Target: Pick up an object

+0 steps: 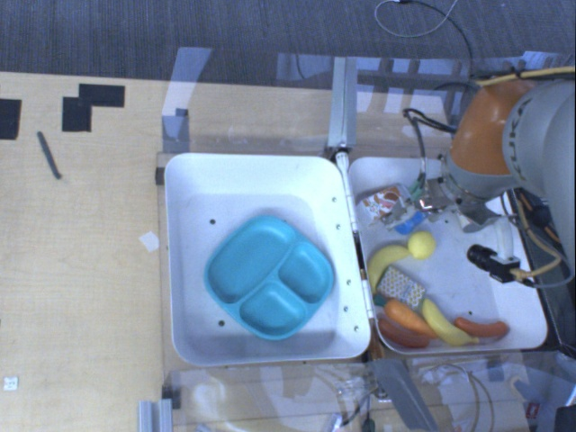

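Toy food crowds the right bin (531, 327) at lower right of the frame: a sausage (481, 328), a carrot (402, 314) and a banana (441, 319) along the near wall, a yellow ball (420, 245) beyond. Just above the ball hangs the gripper (430, 198); how it is set cannot be told. A blue divided plate (270, 277) sits in the left bin (189, 241).

A light blue, three-compartment plastic plate (270, 277) lies in the left white bin (184, 241), well left of the claw
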`<action>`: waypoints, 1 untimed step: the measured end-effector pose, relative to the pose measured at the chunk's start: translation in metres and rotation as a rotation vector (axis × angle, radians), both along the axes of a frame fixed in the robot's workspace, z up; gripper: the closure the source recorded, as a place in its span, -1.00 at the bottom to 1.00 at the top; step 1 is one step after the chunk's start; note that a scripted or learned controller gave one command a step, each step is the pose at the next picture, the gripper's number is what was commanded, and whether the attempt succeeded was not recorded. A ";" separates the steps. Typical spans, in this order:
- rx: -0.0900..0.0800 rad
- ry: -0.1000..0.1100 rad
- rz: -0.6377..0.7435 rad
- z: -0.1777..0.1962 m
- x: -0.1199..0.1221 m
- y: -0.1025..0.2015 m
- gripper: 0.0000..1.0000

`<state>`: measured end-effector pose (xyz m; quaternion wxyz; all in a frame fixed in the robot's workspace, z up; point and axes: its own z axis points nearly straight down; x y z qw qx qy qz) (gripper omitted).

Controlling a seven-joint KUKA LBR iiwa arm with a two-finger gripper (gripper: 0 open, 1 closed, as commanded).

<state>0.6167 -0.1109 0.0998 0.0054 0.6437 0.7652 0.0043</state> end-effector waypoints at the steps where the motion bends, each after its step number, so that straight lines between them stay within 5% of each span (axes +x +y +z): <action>1: 0.001 0.008 -0.058 0.086 -0.046 0.051 1.00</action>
